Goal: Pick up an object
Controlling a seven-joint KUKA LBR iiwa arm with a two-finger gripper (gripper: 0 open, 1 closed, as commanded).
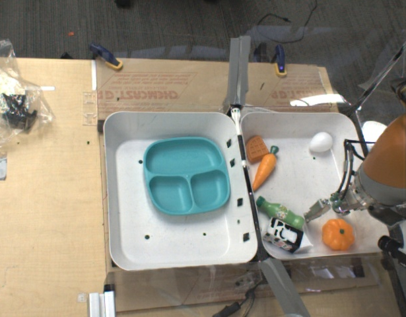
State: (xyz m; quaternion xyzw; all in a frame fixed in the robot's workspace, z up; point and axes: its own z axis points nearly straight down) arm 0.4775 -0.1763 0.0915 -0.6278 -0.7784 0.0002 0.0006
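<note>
Evidently the gripper hangs low in the right bin, its fingers seemingly apart and empty, though that is hard to tell. At its five o'clock, just beside it, sits the small orange pumpkin: probably light, hard and smooth, likely to roll, best pinched across its widest girth.

We see the pincer low in the right bin, near a small orange pumpkin and a green bottle. A carrot, a brown block and a white egg lie farther back. The left bin holds a teal divided plate.
</note>
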